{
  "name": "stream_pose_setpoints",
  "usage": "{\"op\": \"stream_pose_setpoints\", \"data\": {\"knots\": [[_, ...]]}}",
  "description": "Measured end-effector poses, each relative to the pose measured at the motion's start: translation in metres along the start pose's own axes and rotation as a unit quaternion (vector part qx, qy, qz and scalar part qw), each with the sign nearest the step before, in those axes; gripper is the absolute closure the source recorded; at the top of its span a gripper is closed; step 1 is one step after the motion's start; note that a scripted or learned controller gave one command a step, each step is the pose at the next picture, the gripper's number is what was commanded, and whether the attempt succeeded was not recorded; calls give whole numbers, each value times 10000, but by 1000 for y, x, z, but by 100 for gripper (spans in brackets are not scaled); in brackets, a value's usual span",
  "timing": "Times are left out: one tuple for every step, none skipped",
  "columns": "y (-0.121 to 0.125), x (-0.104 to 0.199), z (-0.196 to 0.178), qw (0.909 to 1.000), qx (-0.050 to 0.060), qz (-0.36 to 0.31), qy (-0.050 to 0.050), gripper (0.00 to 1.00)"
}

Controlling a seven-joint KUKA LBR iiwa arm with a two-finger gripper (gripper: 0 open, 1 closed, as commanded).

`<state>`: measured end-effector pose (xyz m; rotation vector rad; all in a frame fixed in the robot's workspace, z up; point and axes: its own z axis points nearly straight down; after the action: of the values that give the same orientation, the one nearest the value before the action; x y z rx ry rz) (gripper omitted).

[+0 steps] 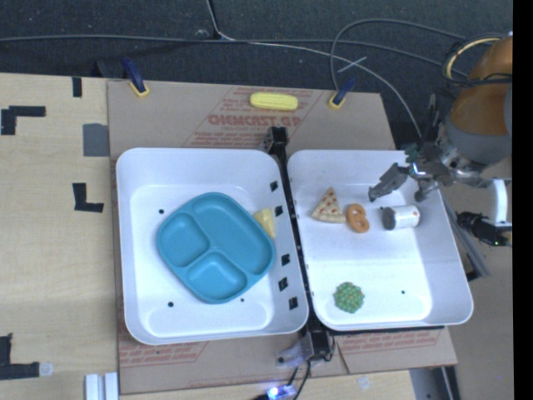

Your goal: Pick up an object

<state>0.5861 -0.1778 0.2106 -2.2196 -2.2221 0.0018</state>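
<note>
jaws spread and unladen above right white bin (433, 302), cardboard-covered bench (191, 111) beneath, dark carpet (100, 15) beyond

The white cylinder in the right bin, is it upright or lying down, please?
Lying down: the white cylinder rests on its side, dark end facing left.

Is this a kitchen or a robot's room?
Probably a robot test lab, not a kitchen. Two white bins sit on a cardboard-covered bench, with toy food like a pizza slice, and a robot arm's pincer hangs over the right bin.
</note>
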Motion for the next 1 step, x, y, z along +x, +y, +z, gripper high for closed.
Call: {"op": "stream_pose_setpoints", "data": {"knots": [[-5, 2, 44, 10000, 11, -1, -1, 0]]}}
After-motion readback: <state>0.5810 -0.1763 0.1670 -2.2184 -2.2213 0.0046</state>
